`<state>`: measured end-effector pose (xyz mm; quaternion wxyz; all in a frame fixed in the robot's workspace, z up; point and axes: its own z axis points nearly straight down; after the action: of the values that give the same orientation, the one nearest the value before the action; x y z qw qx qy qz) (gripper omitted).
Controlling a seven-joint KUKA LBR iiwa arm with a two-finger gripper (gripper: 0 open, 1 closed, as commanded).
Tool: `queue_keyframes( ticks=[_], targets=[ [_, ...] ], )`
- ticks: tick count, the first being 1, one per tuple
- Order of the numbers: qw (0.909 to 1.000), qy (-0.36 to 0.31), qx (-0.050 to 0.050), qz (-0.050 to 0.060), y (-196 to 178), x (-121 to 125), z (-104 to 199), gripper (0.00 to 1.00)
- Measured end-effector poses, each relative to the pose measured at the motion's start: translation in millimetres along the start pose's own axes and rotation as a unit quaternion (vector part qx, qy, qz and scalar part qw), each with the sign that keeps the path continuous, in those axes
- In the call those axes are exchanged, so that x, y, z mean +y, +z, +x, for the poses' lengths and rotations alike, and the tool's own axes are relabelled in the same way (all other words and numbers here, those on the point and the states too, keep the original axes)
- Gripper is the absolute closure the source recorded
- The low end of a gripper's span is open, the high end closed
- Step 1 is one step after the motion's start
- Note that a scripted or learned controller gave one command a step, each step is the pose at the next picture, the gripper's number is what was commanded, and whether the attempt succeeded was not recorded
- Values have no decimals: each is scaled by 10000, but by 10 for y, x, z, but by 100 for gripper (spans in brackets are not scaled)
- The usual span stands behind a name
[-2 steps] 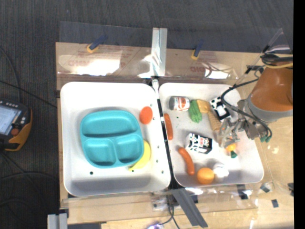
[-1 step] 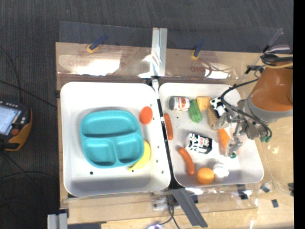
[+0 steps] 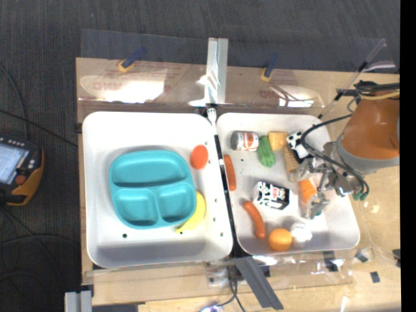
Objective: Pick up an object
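My gripper [image 3: 318, 199] hangs low over the right side of the right bin [image 3: 344, 236], with the orange-banded wrist behind it at the far right. A small orange piece [image 3: 306, 188] lies right against the gripper's left side; I cannot see whether it is held. A black-and-white cow-print carton [image 3: 272, 195] sits just left of that. In front of the gripper lie a white lump [image 3: 301, 232] and an orange fruit [image 3: 281, 239].
The right bin also holds a can [image 3: 245, 140], green piece [image 3: 266, 151], yellow block [image 3: 277, 140], tan slab [image 3: 292, 164], sausage [image 3: 255, 218] and red strip [image 3: 229, 172]. The left bin [image 3: 97, 148] carries a teal divided plate [image 3: 153, 187], orange ball [image 3: 199, 156] and banana [image 3: 197, 213].
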<state>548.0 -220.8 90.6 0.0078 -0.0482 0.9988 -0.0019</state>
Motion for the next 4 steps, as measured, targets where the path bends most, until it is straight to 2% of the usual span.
queue_keyframes(
  ticks=[2, 3, 4],
  targets=[
    [9997, 258, -16, 5, -5, 17, 145, 0],
    [9993, 379, -9, 18, -9, 205, 240, 0],
    [9984, 565, 38, -13, 7, 92, 52, 0]
  ],
)
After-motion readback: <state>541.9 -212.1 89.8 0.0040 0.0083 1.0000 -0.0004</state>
